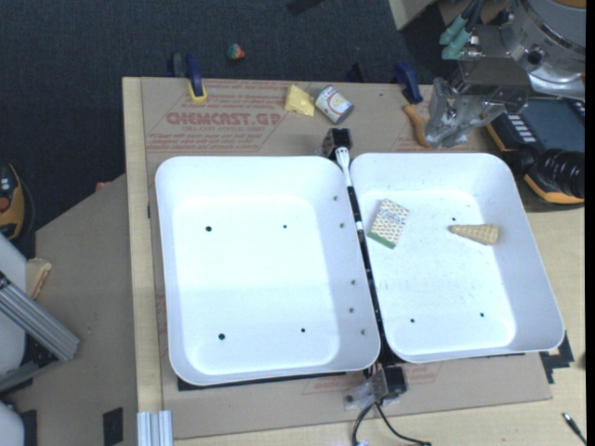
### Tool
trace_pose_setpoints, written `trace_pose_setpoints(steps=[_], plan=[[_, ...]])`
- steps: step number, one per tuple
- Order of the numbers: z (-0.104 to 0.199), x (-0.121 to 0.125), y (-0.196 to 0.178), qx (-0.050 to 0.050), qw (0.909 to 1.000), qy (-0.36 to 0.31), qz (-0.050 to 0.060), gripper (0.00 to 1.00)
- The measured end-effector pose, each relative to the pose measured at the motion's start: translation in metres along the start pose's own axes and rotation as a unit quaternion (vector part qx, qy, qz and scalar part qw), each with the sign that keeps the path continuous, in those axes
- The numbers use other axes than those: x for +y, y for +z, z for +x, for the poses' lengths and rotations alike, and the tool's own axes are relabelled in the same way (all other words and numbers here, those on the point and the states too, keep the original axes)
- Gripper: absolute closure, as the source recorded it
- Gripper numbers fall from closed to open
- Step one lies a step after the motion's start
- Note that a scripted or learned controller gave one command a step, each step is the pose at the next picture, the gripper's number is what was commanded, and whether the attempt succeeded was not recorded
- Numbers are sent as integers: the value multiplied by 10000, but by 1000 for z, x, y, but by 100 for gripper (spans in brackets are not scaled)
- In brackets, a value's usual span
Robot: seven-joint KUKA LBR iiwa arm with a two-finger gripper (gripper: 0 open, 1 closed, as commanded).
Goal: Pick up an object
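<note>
While end effector [453, 119] hangs beyond right bin [521, 249] rim, grip state unclear, cone [475, 234] and patterned block [389, 223] lie inside; risk: flat cone slipping from closing fingers.

Bench [149, 342] topped with brown printed board. Directly on board: left bin [177, 277], right bin [535, 286] touching it. Behind left bin: yellow piece [298, 101], small printed box [334, 104], blue clamp [195, 77].
</note>
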State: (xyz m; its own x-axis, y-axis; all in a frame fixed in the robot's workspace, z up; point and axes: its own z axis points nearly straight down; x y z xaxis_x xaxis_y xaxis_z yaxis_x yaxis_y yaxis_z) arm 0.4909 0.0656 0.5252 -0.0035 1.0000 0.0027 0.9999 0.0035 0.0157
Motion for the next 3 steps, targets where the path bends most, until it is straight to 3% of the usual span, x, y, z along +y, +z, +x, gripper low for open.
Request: trace_pose_setpoints(steps=[1, 2, 3], plan=[[22, 61, 97, -23, 9999, 14, 125, 100], [60, 23, 148, -16, 9999, -2, 126, 100], [124, 43, 261, -22, 9999, -11, 139, 100]])
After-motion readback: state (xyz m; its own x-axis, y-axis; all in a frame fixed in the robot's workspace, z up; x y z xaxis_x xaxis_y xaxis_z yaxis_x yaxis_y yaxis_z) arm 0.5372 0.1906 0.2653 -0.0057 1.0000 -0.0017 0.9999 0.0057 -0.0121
